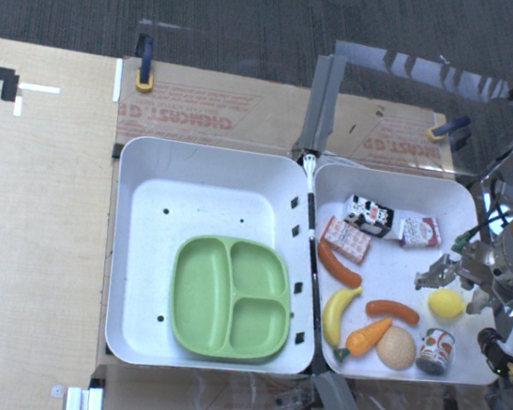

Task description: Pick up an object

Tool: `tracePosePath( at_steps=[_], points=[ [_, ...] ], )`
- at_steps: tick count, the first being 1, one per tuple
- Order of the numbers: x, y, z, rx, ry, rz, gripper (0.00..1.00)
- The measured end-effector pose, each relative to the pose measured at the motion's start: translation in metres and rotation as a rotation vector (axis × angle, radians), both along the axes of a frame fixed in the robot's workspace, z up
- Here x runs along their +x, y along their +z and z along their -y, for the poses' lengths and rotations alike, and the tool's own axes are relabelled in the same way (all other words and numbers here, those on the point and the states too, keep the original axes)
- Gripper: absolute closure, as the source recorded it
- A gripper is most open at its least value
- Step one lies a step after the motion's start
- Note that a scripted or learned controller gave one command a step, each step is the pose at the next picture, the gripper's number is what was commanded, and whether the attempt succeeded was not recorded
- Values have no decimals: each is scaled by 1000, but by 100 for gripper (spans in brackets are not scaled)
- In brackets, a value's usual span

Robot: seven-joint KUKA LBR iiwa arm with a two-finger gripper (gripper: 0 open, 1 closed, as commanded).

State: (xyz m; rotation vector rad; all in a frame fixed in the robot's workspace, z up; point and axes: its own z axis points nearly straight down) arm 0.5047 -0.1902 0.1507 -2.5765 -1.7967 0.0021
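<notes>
Hovering just above the lemon (445,304), the end effector (460,275) looks spread and released, grasping nothing, red can (436,351) below.

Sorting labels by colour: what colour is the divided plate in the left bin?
Light green, plain. The divided plate shows best in the camera view.

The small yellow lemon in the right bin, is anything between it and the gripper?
Nothing visible stands between them. The gripper hangs just above the small yellow lemon, near the right white bin's right side. The red-labelled can and the orange-red sausage lie beside the lemon, not over it.
</notes>
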Motion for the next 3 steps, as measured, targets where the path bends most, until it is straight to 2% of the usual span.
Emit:
tracePosePath(
  at_steps=[1, 2, 3],
  points=[
    [-25, -61, 12, 15, -81, -6, 0],
    [-25, -52, 15, 8, -85, -5, 100],
    [-14, 13, -26, -1, -551, -2, 100]
  ],
)
